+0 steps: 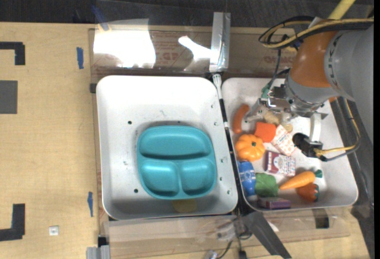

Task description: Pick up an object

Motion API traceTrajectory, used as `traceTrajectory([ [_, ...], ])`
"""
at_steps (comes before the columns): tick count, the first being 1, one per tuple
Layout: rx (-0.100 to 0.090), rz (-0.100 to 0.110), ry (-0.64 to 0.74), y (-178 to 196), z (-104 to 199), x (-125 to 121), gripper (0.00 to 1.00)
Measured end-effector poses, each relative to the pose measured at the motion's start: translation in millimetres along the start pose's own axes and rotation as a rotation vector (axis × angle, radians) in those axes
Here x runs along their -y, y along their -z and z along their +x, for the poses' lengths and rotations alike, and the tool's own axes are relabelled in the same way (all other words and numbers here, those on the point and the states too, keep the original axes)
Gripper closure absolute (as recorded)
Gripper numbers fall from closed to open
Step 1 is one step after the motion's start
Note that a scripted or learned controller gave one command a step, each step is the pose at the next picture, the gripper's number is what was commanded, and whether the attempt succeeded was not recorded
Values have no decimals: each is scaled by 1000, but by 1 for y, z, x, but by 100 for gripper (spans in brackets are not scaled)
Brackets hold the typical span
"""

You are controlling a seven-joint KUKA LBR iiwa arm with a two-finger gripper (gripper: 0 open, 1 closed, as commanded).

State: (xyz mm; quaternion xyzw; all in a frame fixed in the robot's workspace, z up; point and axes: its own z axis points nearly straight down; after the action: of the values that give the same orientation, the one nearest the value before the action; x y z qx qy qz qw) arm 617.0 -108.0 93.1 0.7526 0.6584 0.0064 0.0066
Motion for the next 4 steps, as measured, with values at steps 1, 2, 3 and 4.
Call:
traceTrajectory([
  [1,1,0,64,0,-10,23,0],
  [2,4,-5,62,12,-11,22,100],
  [3,-1,0,-9,2,-24,6,100],
  [4,-2,7,89,97,38,-19,100],
])
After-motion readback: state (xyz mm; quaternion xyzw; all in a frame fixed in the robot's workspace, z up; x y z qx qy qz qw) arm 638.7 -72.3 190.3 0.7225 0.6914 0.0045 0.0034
